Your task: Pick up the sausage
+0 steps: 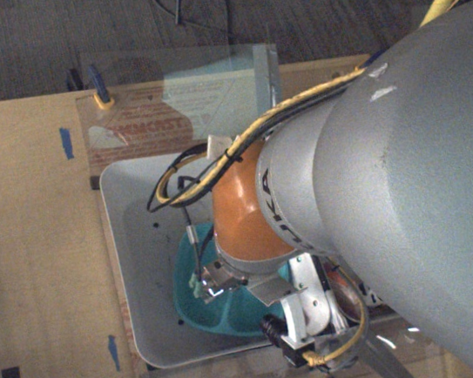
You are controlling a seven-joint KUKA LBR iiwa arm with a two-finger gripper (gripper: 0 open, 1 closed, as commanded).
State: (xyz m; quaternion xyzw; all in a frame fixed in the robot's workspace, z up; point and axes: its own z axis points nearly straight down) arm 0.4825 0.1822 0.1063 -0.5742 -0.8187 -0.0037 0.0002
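Note:
The grey arm with its orange band (240,210) reaches down into the white bin (134,243) and covers most of it. My gripper (218,285) hangs low over a teal dish-like thing (204,313) near the bin's front. A reddish-brown rounded thing (349,292), possibly the sausage, peeks out to the right of the wrist, mostly hidden by the arm. I cannot tell whether anything is in the gripper.
The bin's left part shows bare white floor. A clear plastic panel (196,93) stands behind the bin. Brown cardboard (35,258) with blue tape marks lies to the left.

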